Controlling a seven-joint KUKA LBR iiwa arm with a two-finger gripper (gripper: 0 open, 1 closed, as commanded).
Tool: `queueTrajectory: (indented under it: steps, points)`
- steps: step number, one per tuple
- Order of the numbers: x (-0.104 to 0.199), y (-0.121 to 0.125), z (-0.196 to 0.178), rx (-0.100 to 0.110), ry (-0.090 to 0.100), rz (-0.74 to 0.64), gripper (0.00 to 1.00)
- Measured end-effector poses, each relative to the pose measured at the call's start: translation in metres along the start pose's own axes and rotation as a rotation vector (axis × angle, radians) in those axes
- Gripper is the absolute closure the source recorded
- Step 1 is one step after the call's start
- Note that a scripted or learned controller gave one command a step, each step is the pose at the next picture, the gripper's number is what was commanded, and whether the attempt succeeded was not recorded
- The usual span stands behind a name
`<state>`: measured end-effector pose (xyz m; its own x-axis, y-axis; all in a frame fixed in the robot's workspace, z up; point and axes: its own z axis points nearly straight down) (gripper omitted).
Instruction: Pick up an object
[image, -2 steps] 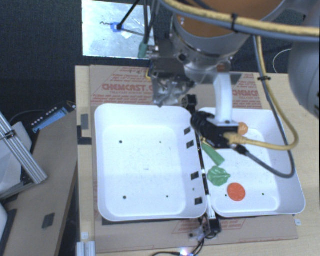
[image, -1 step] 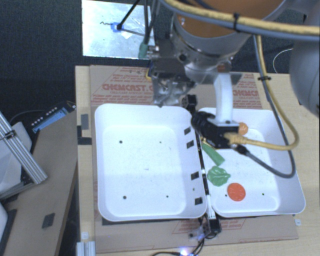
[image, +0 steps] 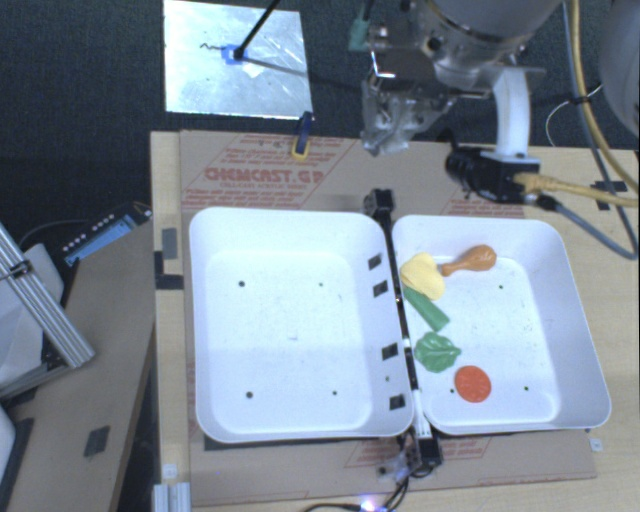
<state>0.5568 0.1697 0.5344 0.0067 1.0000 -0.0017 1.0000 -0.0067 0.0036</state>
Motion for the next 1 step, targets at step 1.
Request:
queueTrajectory:
  steps: [1]
  points:
    - [0.0459, -0.0707, -0.0015, 0.004, 0.005, -0.017, 1.00]
